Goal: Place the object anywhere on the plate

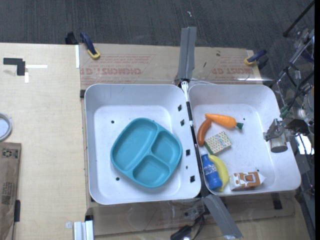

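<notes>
A blue three-compartment plate [146,152] lies in the left bin [95,134]. The right bin [260,109] holds an orange carrot [221,120], a curved orange sausage-like piece [202,130], a small patterned box [218,142], a blue bottle [210,172], a yellow banana [220,169] and a small orange carton [246,180]. My gripper [276,137] hangs at the right bin's right rim, small and partly blurred. It is apart from all the objects and nothing shows in it.
A grey divider bar [187,54] runs between the bins at the back. Clamps [90,46] sit on the cardboard behind the bins. A tape roll [4,127] lies on the wooden bench at far left.
</notes>
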`<state>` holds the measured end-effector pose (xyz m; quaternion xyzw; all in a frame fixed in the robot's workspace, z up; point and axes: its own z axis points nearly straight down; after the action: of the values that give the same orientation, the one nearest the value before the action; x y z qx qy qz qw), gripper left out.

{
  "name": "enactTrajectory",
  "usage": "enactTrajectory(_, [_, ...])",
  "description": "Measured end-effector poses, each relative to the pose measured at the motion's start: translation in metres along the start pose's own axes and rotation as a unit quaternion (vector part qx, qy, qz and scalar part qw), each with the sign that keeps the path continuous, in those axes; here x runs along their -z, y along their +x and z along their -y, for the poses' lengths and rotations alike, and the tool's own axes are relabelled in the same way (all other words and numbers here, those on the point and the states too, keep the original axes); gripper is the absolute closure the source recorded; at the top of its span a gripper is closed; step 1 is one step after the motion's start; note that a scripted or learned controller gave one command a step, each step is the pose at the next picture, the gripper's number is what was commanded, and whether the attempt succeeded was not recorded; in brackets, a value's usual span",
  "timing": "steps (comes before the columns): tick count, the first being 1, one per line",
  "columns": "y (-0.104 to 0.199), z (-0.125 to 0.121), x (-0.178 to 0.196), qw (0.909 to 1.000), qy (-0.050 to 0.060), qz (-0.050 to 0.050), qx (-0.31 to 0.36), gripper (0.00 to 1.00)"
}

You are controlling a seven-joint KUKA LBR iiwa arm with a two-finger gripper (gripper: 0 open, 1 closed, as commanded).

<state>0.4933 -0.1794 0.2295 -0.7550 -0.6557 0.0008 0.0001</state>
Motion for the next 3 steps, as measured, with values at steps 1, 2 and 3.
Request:
enactTrajectory(1, [0.080, -0.022, -0.011, 0.9980, 0.001, 0.000, 0.063, 1.00])
enactTrajectory(2, [0.150, -0.044, -0.001, 0.9994, 0.001, 0.000, 0.034, 1.00])
enactTrajectory(3, [0.240, 0.002, 0.007, 0.9970, 0.001, 0.000, 0.077, 1.00])
